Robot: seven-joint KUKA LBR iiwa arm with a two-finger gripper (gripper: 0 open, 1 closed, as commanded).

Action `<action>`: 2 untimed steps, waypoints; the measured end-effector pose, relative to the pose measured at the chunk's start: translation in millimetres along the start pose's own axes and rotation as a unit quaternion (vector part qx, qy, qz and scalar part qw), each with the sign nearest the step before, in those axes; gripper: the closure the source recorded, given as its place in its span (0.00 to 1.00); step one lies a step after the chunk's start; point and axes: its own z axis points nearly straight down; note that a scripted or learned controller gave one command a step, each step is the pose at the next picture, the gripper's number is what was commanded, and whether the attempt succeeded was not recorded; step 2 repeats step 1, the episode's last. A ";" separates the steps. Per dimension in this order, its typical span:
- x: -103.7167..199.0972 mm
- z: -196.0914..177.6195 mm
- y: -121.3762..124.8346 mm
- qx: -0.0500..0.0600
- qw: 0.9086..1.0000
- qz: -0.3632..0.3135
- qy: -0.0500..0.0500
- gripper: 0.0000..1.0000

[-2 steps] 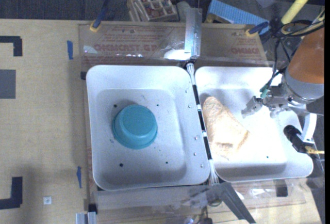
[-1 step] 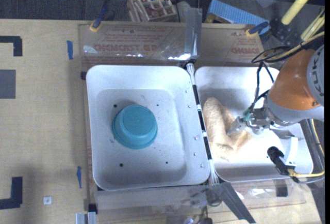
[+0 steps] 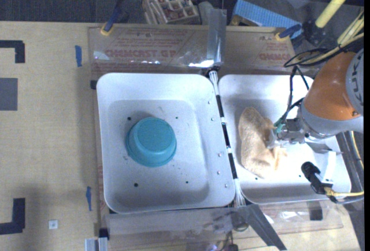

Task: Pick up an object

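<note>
**Hand down at the tan piece in the right bin**

My hand (image 3: 281, 133) sits low in the right bin (image 3: 324, 183), at the right edge of a tan, flattish piece (image 3: 254, 141) that looks like cloth or a soft flatbread toy; I cannot tell which. The hand seems to touch that edge, but from this slanted overhead view I cannot tell whether it is clenched or released, nor whether anything is truly gripped.

Counting what I see: two white bins side by side on the table (image 3: 46, 146), one arm (image 3: 335, 93), and one object in each bin. The left bin (image 3: 110, 93) holds a single teal bowl (image 3: 151, 140), turned upside down, lying a little left of the bin's middle and well apart from the walls. The right bin holds the single tan piece, lying lengthwise near the bin's left wall, close to the divider between the two bins.

The arm comes in from the right, its orange band over the right bin's far right side. A black cable end (image 3: 312, 176) hangs below the wrist, over the bin's lower right part.
</note>
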 end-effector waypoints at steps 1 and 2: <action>40.9 -105.7 12.7 0.008 0.999 -0.051 0.001 1.00; 40.9 -105.7 12.7 0.008 0.999 -0.051 0.001 1.00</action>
